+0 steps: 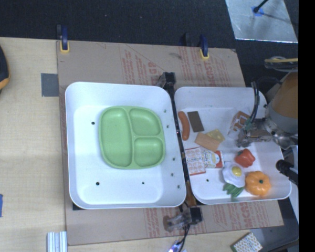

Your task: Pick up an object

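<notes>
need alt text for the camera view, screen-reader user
Seen from above, the robot's claw hangs over the right white bin, which holds toy food: a sausage, cheese wedge, red pepper, fried egg, orange pumpkin and a printed packet. The left white bin holds a green divided plate.

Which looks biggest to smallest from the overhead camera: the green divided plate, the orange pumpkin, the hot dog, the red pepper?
1. Green divided plate, by far the largest.
2. Orange pumpkin.
3. Hot dog: longer than the pumpkin but thinner, so those two are close.
4. Red pepper, smallest.
</notes>
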You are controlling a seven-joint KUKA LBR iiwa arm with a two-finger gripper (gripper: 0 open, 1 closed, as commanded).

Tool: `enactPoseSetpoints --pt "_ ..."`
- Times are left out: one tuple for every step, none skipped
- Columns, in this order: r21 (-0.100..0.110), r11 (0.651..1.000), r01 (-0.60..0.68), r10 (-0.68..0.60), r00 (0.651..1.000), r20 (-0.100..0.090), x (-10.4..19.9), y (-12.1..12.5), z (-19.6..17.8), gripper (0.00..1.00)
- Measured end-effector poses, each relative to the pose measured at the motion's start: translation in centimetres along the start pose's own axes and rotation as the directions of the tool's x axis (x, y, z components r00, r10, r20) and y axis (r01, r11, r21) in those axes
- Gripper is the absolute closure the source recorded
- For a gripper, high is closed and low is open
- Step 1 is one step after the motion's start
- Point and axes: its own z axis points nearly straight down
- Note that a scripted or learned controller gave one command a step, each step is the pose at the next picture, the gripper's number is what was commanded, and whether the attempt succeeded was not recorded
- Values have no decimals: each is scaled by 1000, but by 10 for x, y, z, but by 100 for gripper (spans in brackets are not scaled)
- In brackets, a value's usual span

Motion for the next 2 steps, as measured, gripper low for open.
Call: enactPoseSetpoints --pt "0 1000 1 -1 1000 0 0 0 0 0" --pt "2 1000 -6 6 1000 -3 -11 -65 12 0"
